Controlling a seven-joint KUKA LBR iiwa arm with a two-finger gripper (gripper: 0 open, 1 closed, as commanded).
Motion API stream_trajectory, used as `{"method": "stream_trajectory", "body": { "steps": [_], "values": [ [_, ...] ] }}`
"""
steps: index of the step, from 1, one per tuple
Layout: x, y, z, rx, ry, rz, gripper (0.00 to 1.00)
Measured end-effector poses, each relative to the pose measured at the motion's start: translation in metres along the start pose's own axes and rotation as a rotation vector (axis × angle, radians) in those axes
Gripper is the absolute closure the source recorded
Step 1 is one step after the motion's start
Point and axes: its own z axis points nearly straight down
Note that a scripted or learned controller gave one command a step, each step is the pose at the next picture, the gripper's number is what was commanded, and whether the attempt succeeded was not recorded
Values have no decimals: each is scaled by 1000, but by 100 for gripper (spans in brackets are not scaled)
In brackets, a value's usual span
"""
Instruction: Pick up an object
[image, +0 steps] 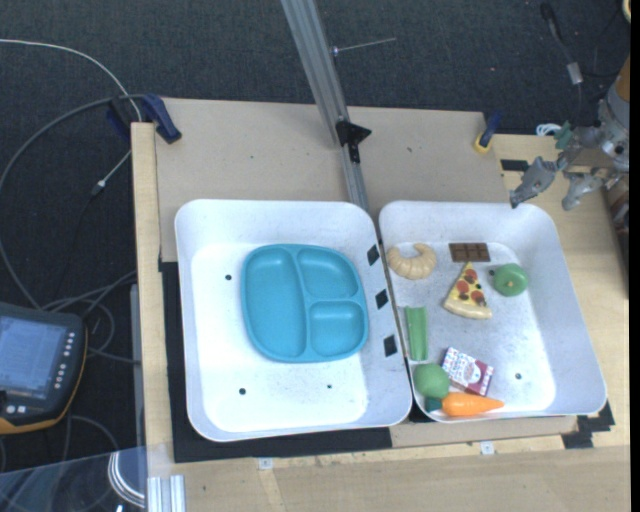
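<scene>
Fingers of the gripper (549, 190) are spread apart with nothing between them, and it hangs over the far right corner of the right bin (560, 300), just above its rim. Below it the bin floor is bare, so there is free room near this corner.

Inside this bin lie a croissant (413, 260), a chocolate bar (468, 252), a pizza slice (467, 293), a green apple (510, 280), a green stick (416, 332), a small red-and-white box (467, 371), a green ball (432, 380) and a carrot (471, 405).

The left bin (200, 300) holds a blue divided plate (303, 302). Both bins stand on a wooden bench (250, 150); cables (60, 120) lie on dark carpet at left.
</scene>
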Motion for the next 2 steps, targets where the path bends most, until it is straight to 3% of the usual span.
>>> {"method": "stream_trajectory", "body": {
  "steps": [1, 2],
  "values": [
    [0, 0, 0, 0, 0, 0, 0],
    [-1, 3, 42, 2, 0, 1, 0]
  ]
}}
